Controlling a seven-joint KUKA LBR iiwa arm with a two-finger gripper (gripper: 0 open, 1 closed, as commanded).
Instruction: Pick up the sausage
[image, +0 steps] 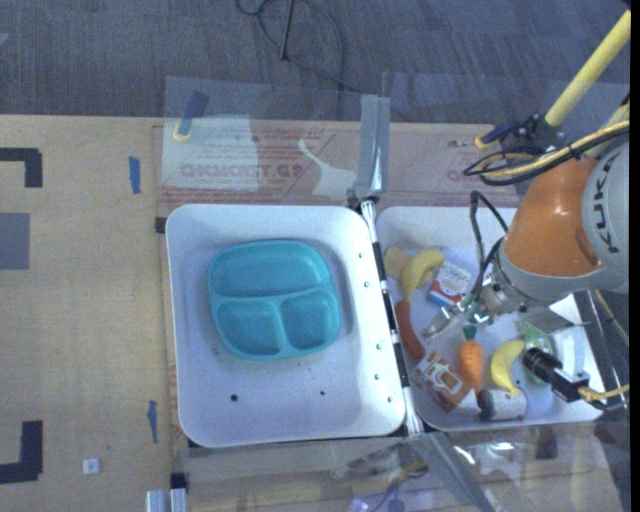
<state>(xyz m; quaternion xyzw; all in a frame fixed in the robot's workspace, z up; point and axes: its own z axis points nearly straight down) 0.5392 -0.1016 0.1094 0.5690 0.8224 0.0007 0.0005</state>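
Scanning from the left, I see the left bin (190, 330) holding a teal divided plate (275, 298) and nothing else I can make out. Past the divider, the right bin (400, 222) is crowded. Along its left wall lies the sausage (407, 330), a reddish-brown piece running lengthwise, just below a yellow banana (417, 268). Near it sit a small carton (452, 283), a carrot (470, 366), a brown-and-white packet (436, 372) and, further right, a second banana (506, 362).

My gripper (468, 315) hangs over the middle of that bin, to the right of the sausage and apart from it, as far as I can judge. Nothing shows between its tips, and I cannot tell from this slant how it is set.

So I read the task as barely begun: the sausage rests in the bin, ungrasped. What remains is to shift left over it, line up across its length, descend, close and lift.
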